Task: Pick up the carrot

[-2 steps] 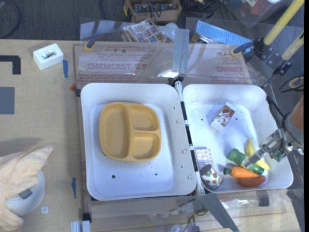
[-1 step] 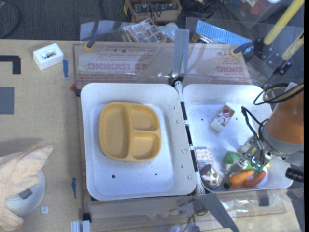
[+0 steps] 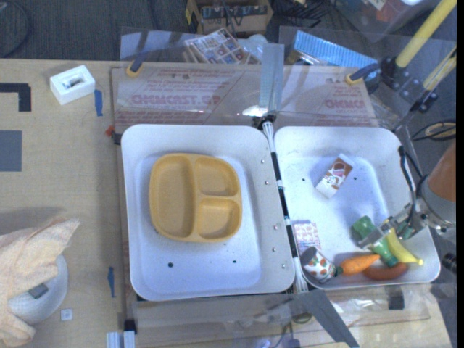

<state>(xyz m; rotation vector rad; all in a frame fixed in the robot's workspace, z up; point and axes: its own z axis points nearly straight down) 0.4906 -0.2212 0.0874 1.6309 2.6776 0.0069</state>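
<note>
The orange carrot (image 3: 359,264) lies near the front edge of the right bin (image 3: 348,147), its tip pointing right. A yellow banana (image 3: 399,250) and a reddish-brown sausage-like piece (image 3: 386,272) lie against it on its right. My gripper (image 3: 400,227) reaches in from the right edge, low over the bin, just above the banana and to the upper right of the carrot. It sits beside a green toy piece (image 3: 362,229). Nothing of the carrot is in it.
The right bin also has a small white and brown carton (image 3: 334,177), a printed packet (image 3: 306,233) and a small patterned cup (image 3: 318,266). In the left bin (image 3: 138,194) lies a yellow divided plate (image 3: 194,196). A clear panel stands behind both bins.
</note>
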